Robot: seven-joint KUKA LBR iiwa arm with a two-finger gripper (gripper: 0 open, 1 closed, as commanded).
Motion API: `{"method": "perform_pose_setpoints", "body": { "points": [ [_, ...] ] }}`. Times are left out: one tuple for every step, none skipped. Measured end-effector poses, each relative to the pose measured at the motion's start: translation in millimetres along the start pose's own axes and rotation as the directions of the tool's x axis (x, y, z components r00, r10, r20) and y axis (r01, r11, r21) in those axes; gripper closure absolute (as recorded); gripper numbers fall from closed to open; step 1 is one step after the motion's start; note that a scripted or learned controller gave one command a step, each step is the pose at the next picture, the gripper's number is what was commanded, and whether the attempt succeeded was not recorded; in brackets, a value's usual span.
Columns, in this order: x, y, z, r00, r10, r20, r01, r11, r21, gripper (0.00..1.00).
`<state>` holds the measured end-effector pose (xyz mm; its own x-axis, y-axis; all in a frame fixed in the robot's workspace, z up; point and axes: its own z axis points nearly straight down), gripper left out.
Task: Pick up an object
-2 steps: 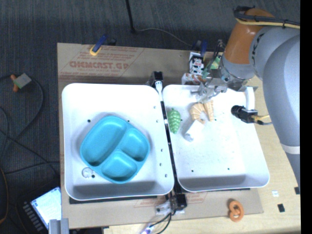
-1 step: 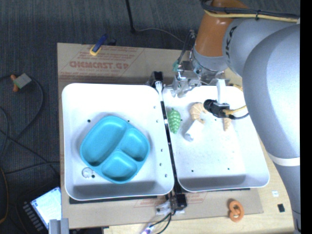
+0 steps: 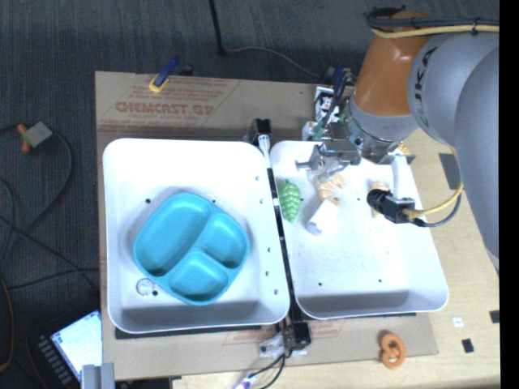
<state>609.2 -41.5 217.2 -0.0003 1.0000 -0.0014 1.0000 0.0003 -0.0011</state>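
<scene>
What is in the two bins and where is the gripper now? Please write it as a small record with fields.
left bin: holds a blue divided tray
right bin: holds a green object near its left wall, and a small tan object under the gripper
gripper: over the upper part of the right bin, close above the tan object
held object: none seen between the fingers
bench: an orange ring lies outside the bins, in front of the right bin
</scene>
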Motion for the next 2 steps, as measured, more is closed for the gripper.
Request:
{"method": "perform_pose_setpoints", "body": {
  "points": [
    [32.2, -58.3, -1.5, 1.0, 0.0, -0.001, 0.0, 1.0, 0.001, 1.0],
    [70.4, -95.3, -9.7, 1.0, -0.001, -0.001, 0.001, 1.0, 0.001, 1.0]
  ]
}}
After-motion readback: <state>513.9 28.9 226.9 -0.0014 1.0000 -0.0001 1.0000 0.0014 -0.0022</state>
